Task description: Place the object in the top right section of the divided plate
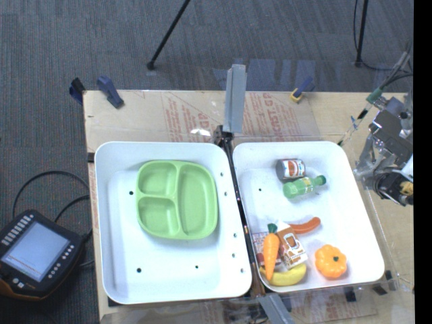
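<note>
You have two white bins side by side: the left bin [111,248] and the right bin [344,157], their inner rims nearly touching along the middle of the bench. In the left bin lies one green divided plate [177,199], set toward the upper middle, with bare white floor all round it and the widest stretch below it, toward the near rim. The plate has three sections: two small ones on its left, one above the other, and one long one on its right. All the loose items sit in the right bin, seven by count: one can [291,169] and one green bottle [304,186] just beside each other in the upper part; one sausage [305,225] near the middle; and a crowded cluster against the near rim, with one carrot [270,254], one small carton [293,250], one banana [289,276] and one orange pumpkin [331,261]. The bin's upper left corner has open floor. The gripper [391,160] sits outside the right bin's right rim, over the bench edge; you cannot tell from here how its fingers stand.
</note>
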